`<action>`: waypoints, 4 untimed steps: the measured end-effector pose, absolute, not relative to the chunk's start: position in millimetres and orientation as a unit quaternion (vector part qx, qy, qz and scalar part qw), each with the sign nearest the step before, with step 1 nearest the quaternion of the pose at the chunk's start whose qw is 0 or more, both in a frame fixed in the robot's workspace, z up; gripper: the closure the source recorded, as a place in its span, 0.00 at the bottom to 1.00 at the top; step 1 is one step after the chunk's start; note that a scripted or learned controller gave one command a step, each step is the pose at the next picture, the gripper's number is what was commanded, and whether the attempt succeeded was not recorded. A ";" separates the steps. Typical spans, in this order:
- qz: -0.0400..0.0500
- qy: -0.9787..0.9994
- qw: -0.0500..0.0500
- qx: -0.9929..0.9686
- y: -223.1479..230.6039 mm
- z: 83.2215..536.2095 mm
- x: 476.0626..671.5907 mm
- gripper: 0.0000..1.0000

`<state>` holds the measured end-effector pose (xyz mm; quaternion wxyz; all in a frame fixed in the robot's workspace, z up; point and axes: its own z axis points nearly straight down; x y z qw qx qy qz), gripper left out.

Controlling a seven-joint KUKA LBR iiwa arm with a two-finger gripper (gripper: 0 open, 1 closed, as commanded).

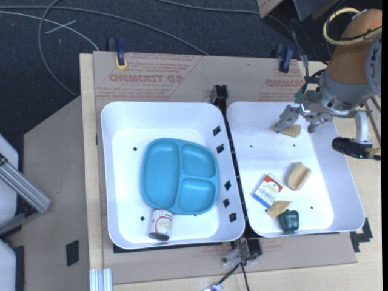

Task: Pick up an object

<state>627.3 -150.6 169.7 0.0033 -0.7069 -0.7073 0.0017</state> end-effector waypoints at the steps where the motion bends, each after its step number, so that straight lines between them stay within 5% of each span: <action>1: 0.002 -0.707 0.003 -0.707 -159.3 112.2 626.8 0.00; 2: 0.001 -0.707 0.002 -0.707 -158.7 84.0 626.8 0.00; 3: 0.000 -0.707 0.000 -0.707 -158.7 96.8 627.8 1.00; 4: -0.001 -0.707 -0.001 -0.707 -154.4 144.4 621.4 1.00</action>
